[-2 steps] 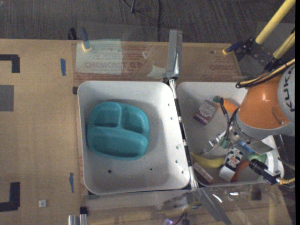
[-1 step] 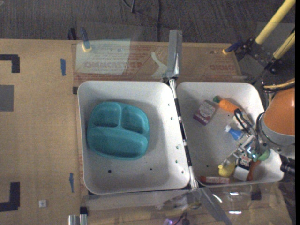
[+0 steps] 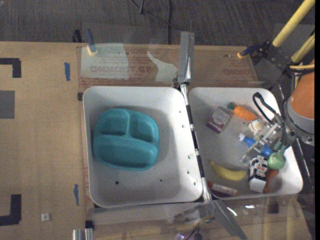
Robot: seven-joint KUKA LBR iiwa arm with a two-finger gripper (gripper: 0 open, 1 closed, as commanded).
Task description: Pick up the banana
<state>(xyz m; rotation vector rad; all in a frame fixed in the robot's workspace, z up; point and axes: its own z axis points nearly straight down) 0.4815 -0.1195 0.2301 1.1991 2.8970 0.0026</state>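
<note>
nearest the camera, along the front of the right bin [image 3: 295,181], the banana [image 3: 229,172] lies flat and apart from the toys around it. it looks light, smooth and curved, likely plastic and a bit slippery, so across the thick middle seems the best hold. its long axis runs left to right, ends turned slightly up. farther back and right, the gripper [image 3: 264,143] hangs over small toys; whether it is open or closed i cannot tell.
</note>
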